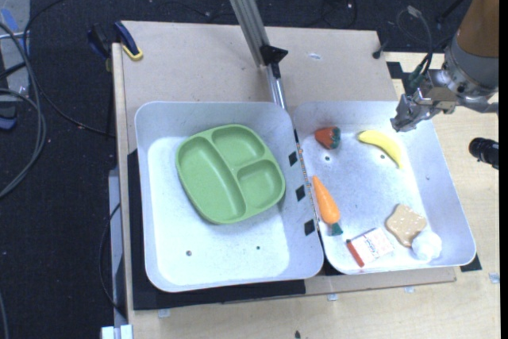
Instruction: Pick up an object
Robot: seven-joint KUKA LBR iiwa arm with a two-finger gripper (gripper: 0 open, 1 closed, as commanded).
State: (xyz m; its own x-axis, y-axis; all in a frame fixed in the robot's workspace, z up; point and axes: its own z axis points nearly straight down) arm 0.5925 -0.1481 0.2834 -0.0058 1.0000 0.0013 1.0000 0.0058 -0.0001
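Two white bins (155, 171) are sitting below; the gripper (406, 117), grip state unclear, is hovering beside the banana (380, 145), probably approaching; next, descend onto it.

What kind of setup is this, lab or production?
Most likely a robotics lab pick-and-place test bench. Two white bins sit on a plywood bench holding toy food such as a banana and carrot, with loose cables on the dark floor.

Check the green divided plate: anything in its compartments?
Empty. The green divided plastic plate in the left white bin shows three bare compartments.
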